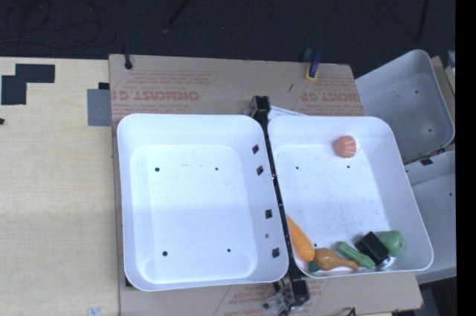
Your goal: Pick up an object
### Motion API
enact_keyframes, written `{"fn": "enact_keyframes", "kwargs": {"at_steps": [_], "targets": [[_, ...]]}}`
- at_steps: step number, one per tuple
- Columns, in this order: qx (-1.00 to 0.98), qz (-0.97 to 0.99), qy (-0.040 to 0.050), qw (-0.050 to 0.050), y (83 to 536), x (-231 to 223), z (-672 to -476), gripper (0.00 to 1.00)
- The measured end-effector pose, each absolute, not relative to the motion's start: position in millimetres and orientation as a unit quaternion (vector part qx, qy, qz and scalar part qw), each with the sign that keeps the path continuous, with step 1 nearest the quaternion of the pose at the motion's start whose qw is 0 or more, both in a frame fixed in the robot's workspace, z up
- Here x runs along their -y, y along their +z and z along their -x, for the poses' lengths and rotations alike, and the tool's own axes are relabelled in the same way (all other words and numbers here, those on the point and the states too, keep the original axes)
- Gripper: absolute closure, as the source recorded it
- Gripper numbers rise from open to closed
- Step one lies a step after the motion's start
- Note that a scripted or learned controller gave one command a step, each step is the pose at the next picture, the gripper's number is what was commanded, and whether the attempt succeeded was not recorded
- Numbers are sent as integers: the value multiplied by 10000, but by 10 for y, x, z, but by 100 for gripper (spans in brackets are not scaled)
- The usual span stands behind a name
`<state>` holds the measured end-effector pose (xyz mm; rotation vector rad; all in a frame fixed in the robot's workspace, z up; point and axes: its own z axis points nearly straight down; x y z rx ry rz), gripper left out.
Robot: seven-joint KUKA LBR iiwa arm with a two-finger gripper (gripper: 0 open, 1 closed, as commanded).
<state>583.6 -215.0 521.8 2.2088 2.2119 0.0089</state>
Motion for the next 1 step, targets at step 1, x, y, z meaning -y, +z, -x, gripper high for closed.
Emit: {"fn": "enact_keyframes", "kwargs": {"at_steps": [1], "targets": [[-7059, -7083, 0, 5, 5403, 2147, -5273, 0]]}}
